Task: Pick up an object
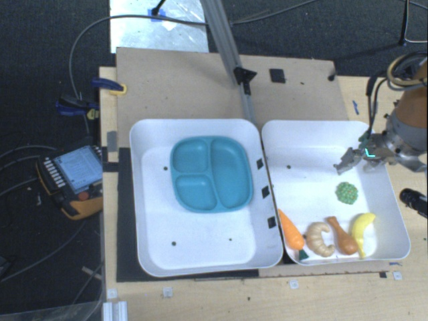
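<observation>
**Camera view: which toy food to grab?**

Camera view has the gripper [353,159] hanging over the right bin [307,146], fingers spread, pinching nothing. Closest target is the broccoli [346,192], just toward 6 o'clock from the claw, sitting apart from the rest. It looks like light plastic, stiff and bumpy, so I'd guess it grips fine straight across the middle.

Down at the bin's 6 o'clock edge there's a huddle: carrot [290,229], croissant [319,239], drumstick [341,237] and banana [362,231], touching or nearly so. Smooth, curved stuff, probably slippery, with little room for fingers between them.

Bin floor is flat, glossy white, so things may skate if nudged. The left bin [154,233] holds a blue plate [211,174]. Plenty of open floor around the broccoli.
</observation>
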{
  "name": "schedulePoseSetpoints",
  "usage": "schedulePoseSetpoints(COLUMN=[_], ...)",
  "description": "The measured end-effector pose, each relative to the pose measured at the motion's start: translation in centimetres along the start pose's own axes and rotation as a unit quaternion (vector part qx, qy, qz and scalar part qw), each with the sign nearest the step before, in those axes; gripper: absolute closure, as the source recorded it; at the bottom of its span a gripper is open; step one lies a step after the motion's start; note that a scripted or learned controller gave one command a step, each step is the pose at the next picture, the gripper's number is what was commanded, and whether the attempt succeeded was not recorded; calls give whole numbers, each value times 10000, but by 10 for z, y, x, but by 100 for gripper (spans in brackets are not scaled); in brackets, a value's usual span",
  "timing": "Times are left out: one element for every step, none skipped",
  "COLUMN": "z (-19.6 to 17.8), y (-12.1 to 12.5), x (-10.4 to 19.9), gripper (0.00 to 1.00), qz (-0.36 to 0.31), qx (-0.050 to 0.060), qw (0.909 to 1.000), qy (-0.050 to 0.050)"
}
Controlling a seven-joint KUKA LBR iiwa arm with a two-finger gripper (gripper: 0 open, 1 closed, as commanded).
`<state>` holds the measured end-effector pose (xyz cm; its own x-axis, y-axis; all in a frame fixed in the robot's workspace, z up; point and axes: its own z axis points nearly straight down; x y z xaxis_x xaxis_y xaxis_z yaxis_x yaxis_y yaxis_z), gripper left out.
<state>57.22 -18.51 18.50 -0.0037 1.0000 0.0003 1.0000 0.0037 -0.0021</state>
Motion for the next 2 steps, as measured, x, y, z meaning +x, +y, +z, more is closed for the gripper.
schedulePoseSetpoints(z=[-2, 39], y=[1, 6], x=[0, 0], gripper=[0, 0], qz=[-3, 4], qx=[-19, -13], qw=[10000, 10000], qy=[-4, -5])
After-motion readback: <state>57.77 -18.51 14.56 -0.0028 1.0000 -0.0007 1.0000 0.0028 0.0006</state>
